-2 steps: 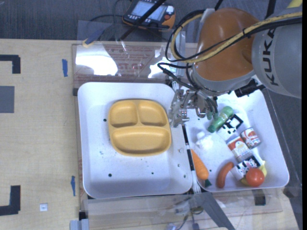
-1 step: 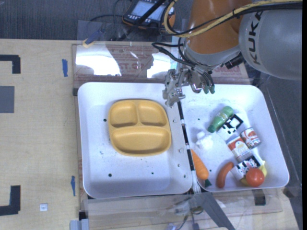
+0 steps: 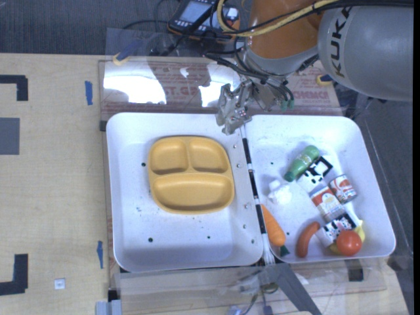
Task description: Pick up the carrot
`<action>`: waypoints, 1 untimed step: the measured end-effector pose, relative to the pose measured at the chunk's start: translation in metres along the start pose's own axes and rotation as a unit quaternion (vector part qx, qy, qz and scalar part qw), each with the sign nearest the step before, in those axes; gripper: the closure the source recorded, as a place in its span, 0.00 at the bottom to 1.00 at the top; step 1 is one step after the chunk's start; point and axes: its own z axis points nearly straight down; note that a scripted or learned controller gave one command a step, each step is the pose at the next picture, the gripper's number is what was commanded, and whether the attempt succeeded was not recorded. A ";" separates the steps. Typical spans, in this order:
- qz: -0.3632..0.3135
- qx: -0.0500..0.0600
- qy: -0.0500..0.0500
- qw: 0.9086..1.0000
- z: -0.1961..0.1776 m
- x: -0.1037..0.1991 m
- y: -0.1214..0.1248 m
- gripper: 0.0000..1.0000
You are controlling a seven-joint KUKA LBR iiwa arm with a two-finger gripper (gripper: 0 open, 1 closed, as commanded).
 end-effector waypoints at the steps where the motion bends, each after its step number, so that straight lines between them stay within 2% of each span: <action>1: -0.056 0.000 0.000 0.998 -0.029 -0.002 0.003 1.00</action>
